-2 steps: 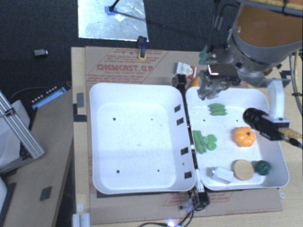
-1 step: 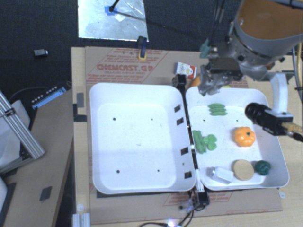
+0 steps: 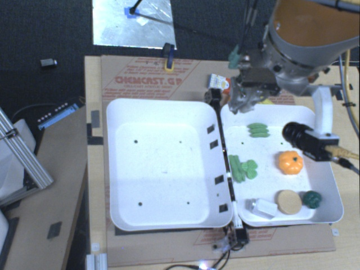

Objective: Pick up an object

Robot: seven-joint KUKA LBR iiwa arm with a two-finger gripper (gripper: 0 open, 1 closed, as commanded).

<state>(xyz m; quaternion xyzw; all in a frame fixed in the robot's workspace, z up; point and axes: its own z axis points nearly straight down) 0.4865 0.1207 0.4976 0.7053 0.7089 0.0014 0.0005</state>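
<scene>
Pumpkin (image 3: 290,162) is your likeliest pick: the small orange toy sits in the right bin (image 3: 329,204), past the leafy green piece (image 3: 242,169) on the side away from the left bin (image 3: 163,167). You should expect it to be light, stiff and somewhat slick, so a grip across its rounded middle looks safest. Near the pumpkin, toward the bin's front edge, lie a tan disc (image 3: 289,202), a dark green lump (image 3: 311,199) and a pale block (image 3: 262,207); beyond it, toward the back rim, lies a green pod (image 3: 258,130).

The gripper (image 3: 246,101) hangs over the back corner of the right bin, well apart from the pumpkin, the arm reaching in steeply from above. Whether it is spread or closed you cannot tell here.
</scene>
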